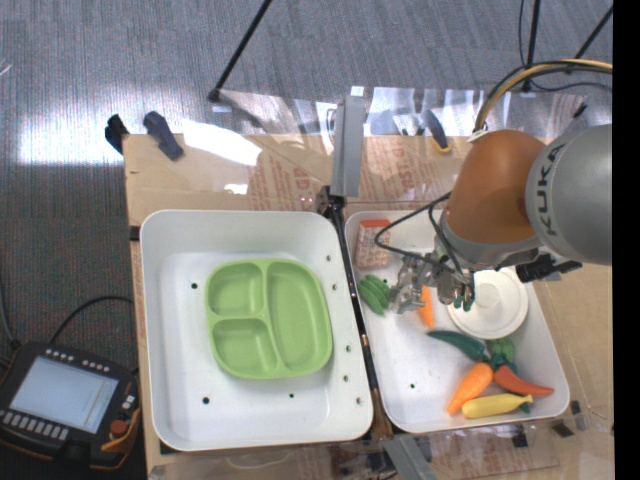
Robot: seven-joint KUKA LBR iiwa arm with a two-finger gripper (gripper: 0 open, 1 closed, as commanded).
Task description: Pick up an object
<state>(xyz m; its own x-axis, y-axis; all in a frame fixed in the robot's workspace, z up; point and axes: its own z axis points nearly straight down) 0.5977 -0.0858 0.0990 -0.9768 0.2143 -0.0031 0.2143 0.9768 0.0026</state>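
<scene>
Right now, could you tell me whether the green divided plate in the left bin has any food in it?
Empty: the green divided plate lies flat in the left bin, and all three compartments show bare green.

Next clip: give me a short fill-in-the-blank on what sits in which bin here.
1. The green divided plate lies in the ____ bin.
2. That plate has ____ compartments.
3. The claw hangs over the ____ bin.
4. The toy carrot lies right beside a ____ toy near that bin's front corner.

Missing words: left; three; right; yellow
</scene>
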